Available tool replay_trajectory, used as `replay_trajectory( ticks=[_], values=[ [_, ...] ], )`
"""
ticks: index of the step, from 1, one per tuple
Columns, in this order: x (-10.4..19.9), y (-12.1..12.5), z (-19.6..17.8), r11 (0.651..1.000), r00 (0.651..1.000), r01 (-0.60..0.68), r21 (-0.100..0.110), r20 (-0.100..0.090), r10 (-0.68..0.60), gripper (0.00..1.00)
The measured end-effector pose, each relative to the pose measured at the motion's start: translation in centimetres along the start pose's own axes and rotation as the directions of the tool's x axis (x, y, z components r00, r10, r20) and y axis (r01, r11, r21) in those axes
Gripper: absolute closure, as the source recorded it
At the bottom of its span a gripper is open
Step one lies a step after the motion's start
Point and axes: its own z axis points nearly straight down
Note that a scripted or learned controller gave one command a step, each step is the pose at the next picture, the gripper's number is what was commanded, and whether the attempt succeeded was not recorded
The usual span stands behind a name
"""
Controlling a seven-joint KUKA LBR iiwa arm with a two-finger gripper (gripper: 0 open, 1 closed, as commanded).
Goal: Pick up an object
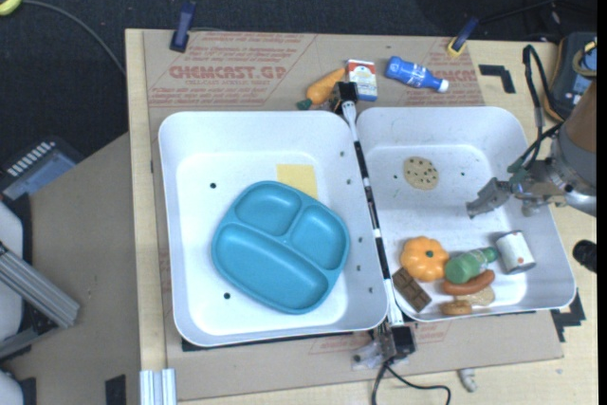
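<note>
My gripper (486, 200) reaches in from the right and hovers over the middle of the right bin (446, 133), with nothing visibly held. Just below and to its right lies a silver can (515, 251). A round cookie (420, 172) lies to the gripper's upper left. Along the bin's front sit an orange pumpkin (423, 258), a green vegetable (465, 266), a sausage (471, 284) and a brown chocolate bar (411, 290).
The left bin (190, 142) holds a blue divided plate (280, 245) and a yellow slice (297, 176). Behind the bins on the board lie an orange piece (322, 88), a small carton (361, 79) and a blue bottle (415, 74). Cables hang at the right.
</note>
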Motion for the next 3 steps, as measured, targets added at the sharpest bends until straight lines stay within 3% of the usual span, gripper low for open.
replay_trajectory(
  ticks=[1, 2, 3],
  values=[
    [2.4, 10.0, -0.3, 1.000, 1.000, 0.001, -0.002, 0.000, -0.001, 0.00],
    [4.7, 12.8, 10.4, 1.000, 1.000, 0.001, 0.001, -0.001, -0.001, 0.00],
    [4.6, 13.1, 9.0, 1.000, 1.000, 0.002, -0.009, 0.002, -0.002, 1.00]
  ],
)
